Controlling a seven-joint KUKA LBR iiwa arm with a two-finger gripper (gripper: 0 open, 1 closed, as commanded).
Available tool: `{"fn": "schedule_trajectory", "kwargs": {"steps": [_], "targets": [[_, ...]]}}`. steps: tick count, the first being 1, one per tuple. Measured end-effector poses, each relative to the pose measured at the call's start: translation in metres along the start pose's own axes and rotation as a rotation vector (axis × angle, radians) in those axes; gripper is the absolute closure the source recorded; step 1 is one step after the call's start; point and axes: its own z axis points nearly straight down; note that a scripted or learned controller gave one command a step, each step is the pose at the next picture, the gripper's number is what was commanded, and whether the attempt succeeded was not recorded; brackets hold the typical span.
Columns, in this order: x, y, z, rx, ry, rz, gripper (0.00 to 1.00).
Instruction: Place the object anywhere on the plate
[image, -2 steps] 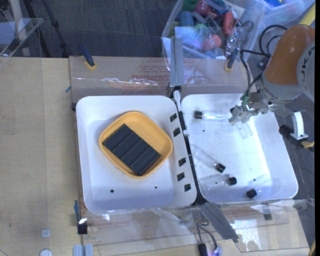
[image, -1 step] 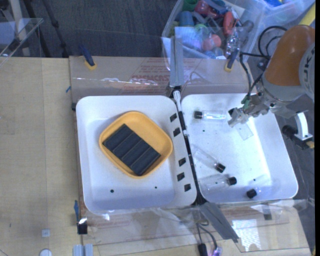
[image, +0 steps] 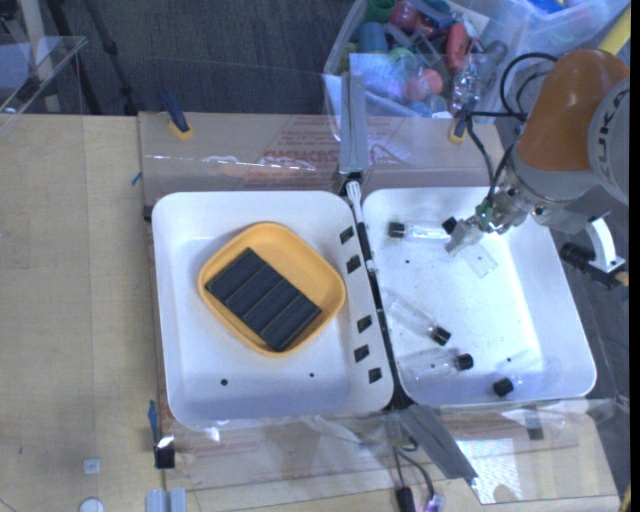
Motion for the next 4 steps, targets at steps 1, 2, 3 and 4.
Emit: {"fn": "schedule_trajectory", "kwargs": {"steps": [1, 2, 3, 4], "targets": [[0.042, -0.007, -0.026, -0.001, -0.001, -0.196, 1.00], [0.061, 0.001, -0.026, -0.001, -0.001, -0.322, 1.00], [0.075, 0.031, -0.026, -0.005, -0.005, -0.505, 1.00], [0.079, 0.047, -0.026, -0.006, -0.006, -0.785, 1.00]]}}
